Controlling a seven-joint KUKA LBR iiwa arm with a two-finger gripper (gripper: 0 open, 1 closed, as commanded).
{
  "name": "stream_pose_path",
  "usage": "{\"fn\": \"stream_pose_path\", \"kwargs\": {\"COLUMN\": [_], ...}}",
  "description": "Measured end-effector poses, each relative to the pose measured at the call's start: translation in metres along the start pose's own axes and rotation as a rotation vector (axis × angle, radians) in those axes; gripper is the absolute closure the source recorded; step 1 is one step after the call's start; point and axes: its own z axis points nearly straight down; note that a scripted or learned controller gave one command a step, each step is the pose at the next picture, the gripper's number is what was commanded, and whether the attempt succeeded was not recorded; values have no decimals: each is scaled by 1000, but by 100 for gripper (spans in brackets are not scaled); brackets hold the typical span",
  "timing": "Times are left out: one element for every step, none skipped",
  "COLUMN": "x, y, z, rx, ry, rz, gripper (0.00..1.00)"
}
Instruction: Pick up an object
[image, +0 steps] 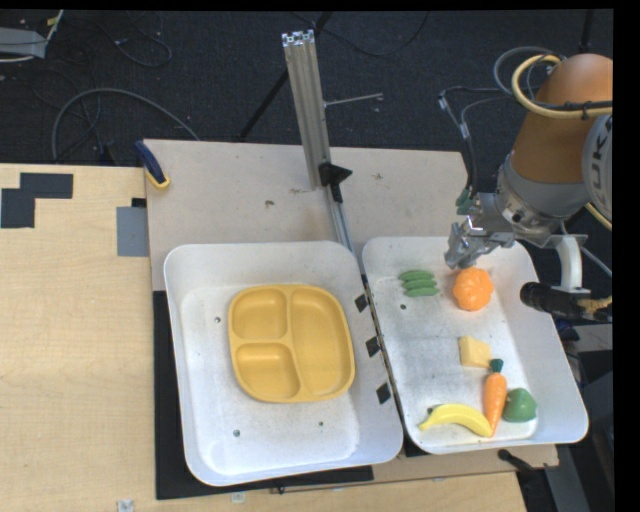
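The gripper (467, 252) hangs over the far end of the right bin (555, 425), and I cannot tell whether it is spread or closed. The orange (473, 289) sits just below and nearest it, the green pea pods (419, 283) off to its left. This looks like the approach step: 1 short descent, centred on the orange, comes next.

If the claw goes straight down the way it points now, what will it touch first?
Most likely the orange. The claw hangs just above its upper left edge in the right bin. Depth is unclear from one view, so it may only graze the fruit and reach the bin floor.
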Motion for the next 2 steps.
{"fn": "stream_pose_path", "kwargs": {"x": [49, 94], "y": [6, 1], "z": [-5, -5], "rx": [3, 5], "ry": [1, 1], "rz": [-2, -2], "gripper": [100, 100]}}
